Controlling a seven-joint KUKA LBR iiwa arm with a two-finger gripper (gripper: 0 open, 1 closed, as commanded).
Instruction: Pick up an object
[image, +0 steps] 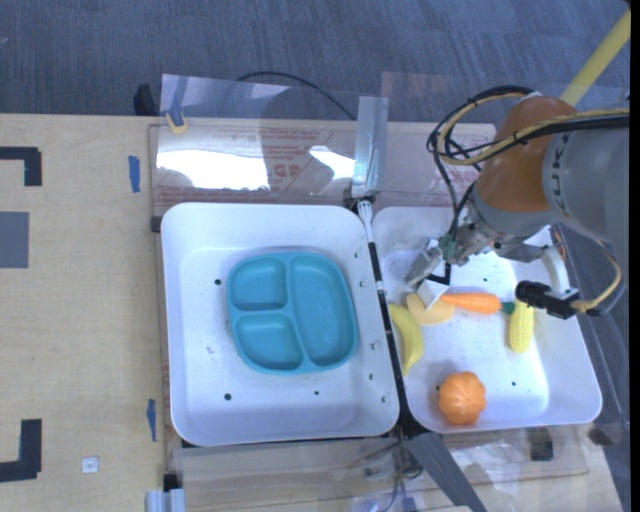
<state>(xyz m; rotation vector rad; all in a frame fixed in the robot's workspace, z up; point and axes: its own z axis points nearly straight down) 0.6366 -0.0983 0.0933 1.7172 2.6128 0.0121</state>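
Tool (428, 270), whether parted or clenched I cannot tell, hangs just above the carrot (470, 302), likely lining up a grasp; banana (407, 335) lies beside the carrot.

Carrot (470, 301), banana (407, 335) crowd pincer (432, 271); bin corner open.

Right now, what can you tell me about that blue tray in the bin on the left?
The blue tray is a rounded, turquoise dish that looks like smooth plastic. Raised ridges split it into three sections: two smaller ones on the left, one long one on the right. It lies flat and slightly askew in the middle of the left bin, with nothing in it and nothing touching it but the bin floor.
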